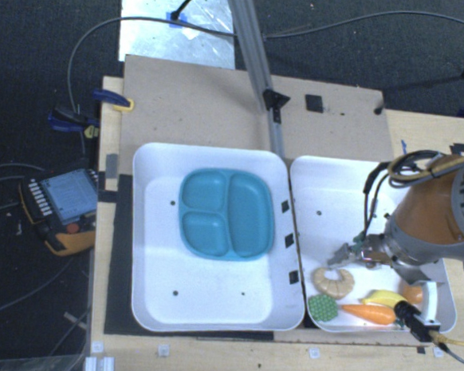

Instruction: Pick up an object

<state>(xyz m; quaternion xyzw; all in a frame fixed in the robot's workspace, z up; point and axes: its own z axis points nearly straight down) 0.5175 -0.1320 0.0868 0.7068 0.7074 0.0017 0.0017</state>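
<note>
In the right bin (pixel 328 188), several toy foods lie along the near edge: a tan bagel-like ring (pixel 332 281), a green round piece (pixel 323 308), an orange carrot (pixel 368 313), a yellow banana (pixel 386 297) and a small orange piece (pixel 412 293). My gripper (pixel 350 255) hangs low over the bin, just above and behind the ring. Nothing is seen held in it. The arm's orange band (pixel 428 214) and grey wrist cover the bin's right side.
The left bin (pixel 147 294) holds a blue divided plate (pixel 227 214). A grey pole (pixel 258 55) slants down to the bins' back edge. Black cables loop above the wrist. Clamps and a handheld device lie off the bench at left.
</note>
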